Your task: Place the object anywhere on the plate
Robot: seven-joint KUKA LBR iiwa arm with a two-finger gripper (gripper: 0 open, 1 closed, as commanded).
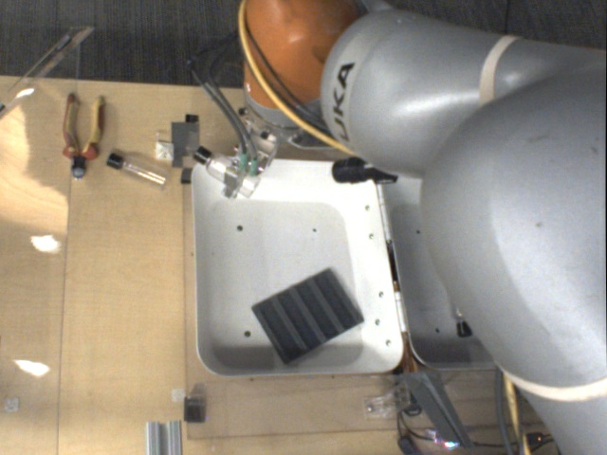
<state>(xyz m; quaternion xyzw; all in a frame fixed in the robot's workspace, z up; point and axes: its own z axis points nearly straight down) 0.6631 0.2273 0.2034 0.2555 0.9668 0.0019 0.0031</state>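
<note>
A dark ribbed rectangular slab (307, 315) lies flat and askew in the near half of the left white bin (218, 282). My gripper (239, 171) hangs over the bin's far left corner, below the orange band of the arm (294, 27). It looks small and pale with a bit of green on it, and I see nothing that I can make out in it. The slab is well apart from the gripper, nearer the front wall of the bin. The bulky grey arm hides most of the right bin (432, 335).
On the wooden bench left of the bins lie red-handled pliers (82, 129), a small clear tube (138, 168) and a black bracket (184, 140). A small black block (194, 408) and a metal piece (163, 436) sit near the front edge.
</note>
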